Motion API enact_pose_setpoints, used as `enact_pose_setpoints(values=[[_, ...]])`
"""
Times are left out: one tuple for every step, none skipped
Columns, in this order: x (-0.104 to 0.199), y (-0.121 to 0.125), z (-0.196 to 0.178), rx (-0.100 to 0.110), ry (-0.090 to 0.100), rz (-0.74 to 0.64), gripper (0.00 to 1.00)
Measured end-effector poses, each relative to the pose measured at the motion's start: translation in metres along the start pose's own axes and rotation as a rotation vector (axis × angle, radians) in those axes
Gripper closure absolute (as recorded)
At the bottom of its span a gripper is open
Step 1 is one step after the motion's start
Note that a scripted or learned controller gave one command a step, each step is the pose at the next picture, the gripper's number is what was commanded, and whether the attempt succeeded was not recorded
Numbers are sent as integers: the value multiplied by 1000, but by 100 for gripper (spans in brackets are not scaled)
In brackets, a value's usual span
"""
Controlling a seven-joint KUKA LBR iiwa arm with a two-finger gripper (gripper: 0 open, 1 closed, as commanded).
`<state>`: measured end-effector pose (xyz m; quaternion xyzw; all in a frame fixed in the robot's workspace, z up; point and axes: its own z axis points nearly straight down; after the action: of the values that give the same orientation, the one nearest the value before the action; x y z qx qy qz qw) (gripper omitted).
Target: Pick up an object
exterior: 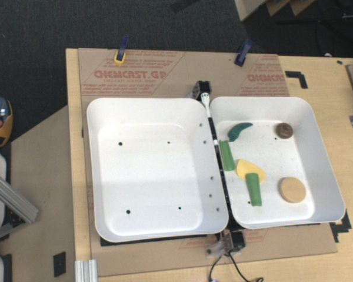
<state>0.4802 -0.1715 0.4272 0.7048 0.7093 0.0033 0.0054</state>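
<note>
Right bin held a dark green curved piece, green bar, yellow piece, green stick, brown disc, tan disc. Left bin beside it. Board read "CHEMCAST".

green stick against bin's left wall | yellow piece touching green wedge | teal curved piece | brown disc | tan round
</note>
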Motion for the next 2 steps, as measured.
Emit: enact_pose_setpoints(values=[[80,40,99,20,7,-2,100],[152,-4,122,19,7,-1,100]])
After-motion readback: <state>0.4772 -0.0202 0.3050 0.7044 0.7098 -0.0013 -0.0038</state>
